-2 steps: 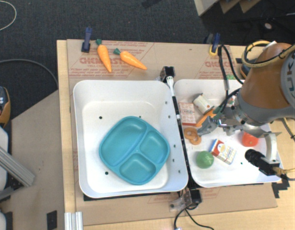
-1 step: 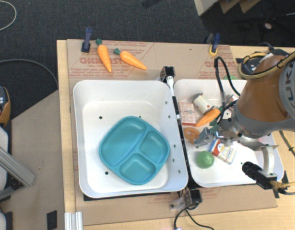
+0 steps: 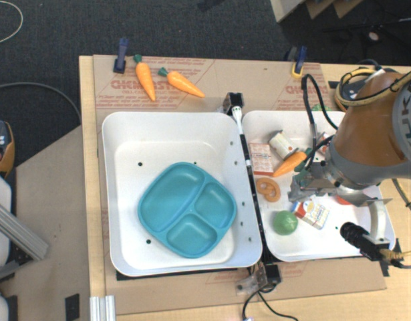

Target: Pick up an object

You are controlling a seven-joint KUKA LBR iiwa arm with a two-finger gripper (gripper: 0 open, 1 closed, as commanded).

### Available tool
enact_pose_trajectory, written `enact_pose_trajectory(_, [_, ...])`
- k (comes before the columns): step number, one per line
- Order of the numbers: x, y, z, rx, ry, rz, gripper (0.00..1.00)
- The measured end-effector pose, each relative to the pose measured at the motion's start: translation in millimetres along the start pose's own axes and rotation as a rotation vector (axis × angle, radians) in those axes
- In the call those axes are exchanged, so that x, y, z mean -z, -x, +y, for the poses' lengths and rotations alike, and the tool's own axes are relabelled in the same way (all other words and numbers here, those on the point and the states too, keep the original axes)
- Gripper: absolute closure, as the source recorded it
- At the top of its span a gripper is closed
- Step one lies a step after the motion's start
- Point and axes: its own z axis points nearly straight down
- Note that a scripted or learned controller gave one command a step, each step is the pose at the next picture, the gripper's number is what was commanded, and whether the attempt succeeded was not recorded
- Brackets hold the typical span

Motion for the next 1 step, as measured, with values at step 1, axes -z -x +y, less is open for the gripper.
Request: enact_pose_trajectory(1, [97.3,-80.9,12.2,0.012,0.011,0.004,1.0])
